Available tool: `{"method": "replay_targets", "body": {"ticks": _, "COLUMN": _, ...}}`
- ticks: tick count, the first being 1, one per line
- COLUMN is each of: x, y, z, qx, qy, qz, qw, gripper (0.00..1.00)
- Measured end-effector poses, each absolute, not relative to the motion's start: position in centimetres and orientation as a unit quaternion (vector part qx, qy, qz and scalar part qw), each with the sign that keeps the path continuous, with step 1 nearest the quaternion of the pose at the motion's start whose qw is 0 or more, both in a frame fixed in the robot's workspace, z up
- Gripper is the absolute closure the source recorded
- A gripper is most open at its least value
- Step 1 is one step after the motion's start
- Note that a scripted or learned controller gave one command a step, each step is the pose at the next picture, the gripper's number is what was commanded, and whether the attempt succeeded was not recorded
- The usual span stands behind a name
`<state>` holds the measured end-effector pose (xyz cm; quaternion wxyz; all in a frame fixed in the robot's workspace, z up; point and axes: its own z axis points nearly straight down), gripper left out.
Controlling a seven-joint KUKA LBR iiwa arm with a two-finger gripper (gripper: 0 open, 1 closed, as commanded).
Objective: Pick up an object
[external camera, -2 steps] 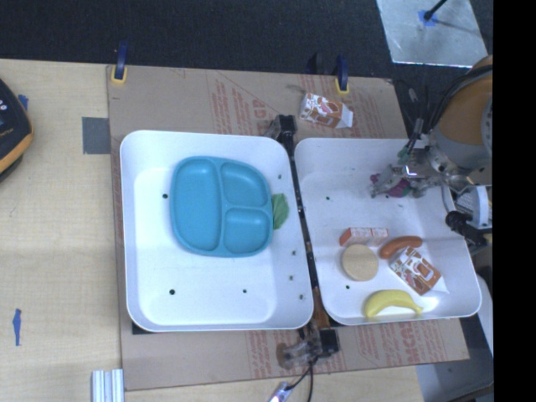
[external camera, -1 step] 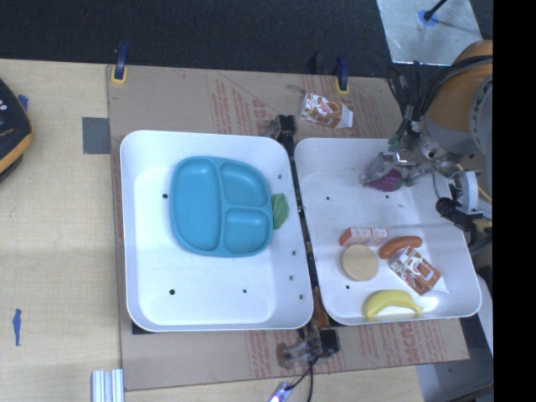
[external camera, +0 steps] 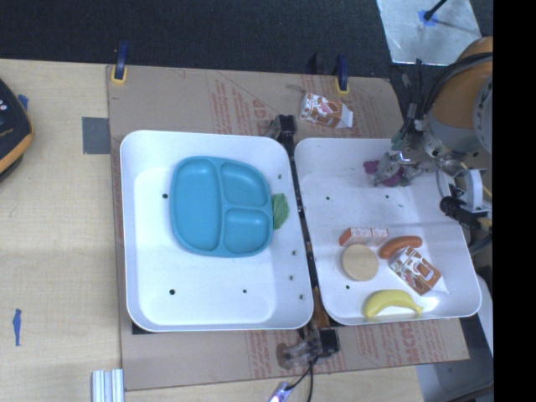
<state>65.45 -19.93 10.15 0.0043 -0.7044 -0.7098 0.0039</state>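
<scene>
In right bin, banana (external camera: 392, 305) lengthwise left-right

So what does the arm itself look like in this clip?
The arm is grey with a broad orange band above the wrist. Dark cables loop around its wrist. The gripper is a small cluster of grey metal parts, with a dark patch beside it.

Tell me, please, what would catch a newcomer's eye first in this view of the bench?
The blue divided plate stands out most, lying in the left bin with a green leafy piece at its right edge. Next comes the cluster of play food at the near end of the right bin: a yellow banana, a round tan cookie and a sausage. The arm's hand sits low over the far end of the right bin.
</scene>
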Motion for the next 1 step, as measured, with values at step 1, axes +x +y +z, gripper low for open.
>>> {"method": "replay_targets", "body": {"ticks": 1, "x": 65.2, "y": -14.56, "z": 26.66, "qx": -0.705, "qy": -0.709, "qz": 0.0, "qw": 0.0, "gripper": 1.0}}
